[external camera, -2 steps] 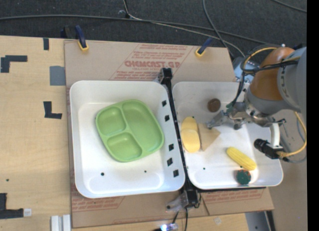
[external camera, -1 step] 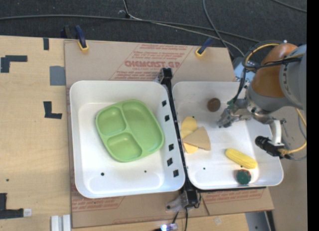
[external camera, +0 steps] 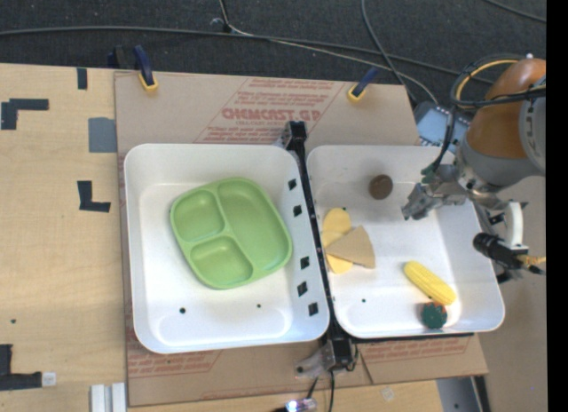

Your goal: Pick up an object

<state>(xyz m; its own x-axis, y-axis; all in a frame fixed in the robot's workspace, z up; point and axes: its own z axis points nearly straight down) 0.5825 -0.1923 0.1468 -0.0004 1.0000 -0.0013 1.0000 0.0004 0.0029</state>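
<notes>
Arm enters from right, claw [external camera: 419, 206] low over right bin [external camera: 475, 250] near its far right side (finger state: cannot tell). Brown ball [external camera: 381, 186] lies just beside it; bare floor separates claw from corn [external camera: 429, 282].

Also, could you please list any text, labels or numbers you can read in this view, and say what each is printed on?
"CHEMCAST GP", red, repeated in slanted rows on the brown cardboard sheet under the two white bins.
The smaller red lines beneath that brand name are too blurred to read.
Nothing else legible.
</notes>
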